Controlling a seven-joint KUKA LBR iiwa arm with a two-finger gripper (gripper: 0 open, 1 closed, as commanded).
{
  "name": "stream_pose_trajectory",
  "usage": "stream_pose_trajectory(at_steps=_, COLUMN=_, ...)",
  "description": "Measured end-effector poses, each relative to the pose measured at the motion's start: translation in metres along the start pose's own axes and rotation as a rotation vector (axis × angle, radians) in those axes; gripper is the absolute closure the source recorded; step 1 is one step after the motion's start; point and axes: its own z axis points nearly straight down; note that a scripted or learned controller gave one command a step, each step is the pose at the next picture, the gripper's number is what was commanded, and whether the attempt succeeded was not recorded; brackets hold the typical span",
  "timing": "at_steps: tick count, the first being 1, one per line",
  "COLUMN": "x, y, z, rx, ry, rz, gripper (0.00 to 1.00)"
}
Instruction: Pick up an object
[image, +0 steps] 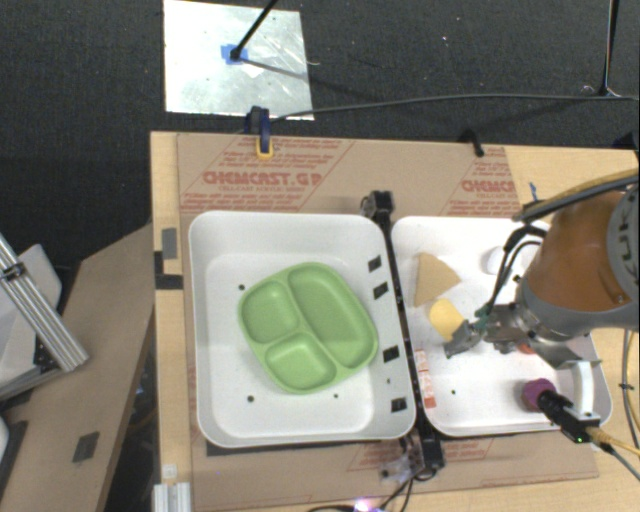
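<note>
Gripper (462, 340) sits low in the right bin (470, 415), right beside the yellow block (445, 318) (can't tell the finger state). Green tray (305, 325) in the left bin (215, 300).

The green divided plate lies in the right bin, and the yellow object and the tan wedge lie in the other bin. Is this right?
Not quite. The camera view shows the green divided plate in the left bin; the yellow object and the tan wedge lie in the right bin.
</note>
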Motion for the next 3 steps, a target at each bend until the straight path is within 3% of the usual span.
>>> stream_pose_trajectory(at_steps=1, x=-0.001, y=0.002, z=-0.013, rx=-0.007, ry=-0.001, rz=-0.001, gripper=1.0)
stream_pose_trajectory(at_steps=3, x=0.008, y=0.005, z=-0.102, rx=-0.011, ry=-0.002, rz=-0.004, gripper=1.0)
